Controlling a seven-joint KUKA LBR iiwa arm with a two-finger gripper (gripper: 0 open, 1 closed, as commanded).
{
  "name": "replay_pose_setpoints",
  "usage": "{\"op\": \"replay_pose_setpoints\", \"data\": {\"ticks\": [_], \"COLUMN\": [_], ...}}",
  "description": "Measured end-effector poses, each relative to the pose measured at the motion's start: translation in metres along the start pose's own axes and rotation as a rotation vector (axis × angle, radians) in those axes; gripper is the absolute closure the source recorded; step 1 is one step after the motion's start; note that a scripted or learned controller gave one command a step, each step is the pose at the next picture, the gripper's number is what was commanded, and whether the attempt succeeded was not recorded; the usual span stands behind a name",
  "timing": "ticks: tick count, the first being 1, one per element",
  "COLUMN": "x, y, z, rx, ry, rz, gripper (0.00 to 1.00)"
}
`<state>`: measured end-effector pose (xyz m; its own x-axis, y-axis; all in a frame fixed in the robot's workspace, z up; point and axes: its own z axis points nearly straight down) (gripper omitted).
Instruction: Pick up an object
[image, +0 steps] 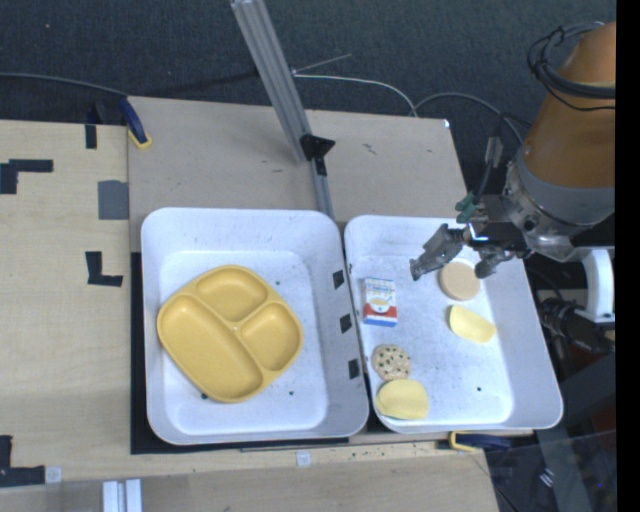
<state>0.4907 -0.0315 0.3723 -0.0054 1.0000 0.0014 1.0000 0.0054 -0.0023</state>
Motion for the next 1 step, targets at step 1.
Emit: {"op": "replay_pose_setpoints", "data": {"ticks": [1], "x": [-0.0015], "y": [0.0013], "z": [-0.0096], "rx": [0.0], "ry": [-0.001], "rz": [0.001], "gripper": [1.0]}}
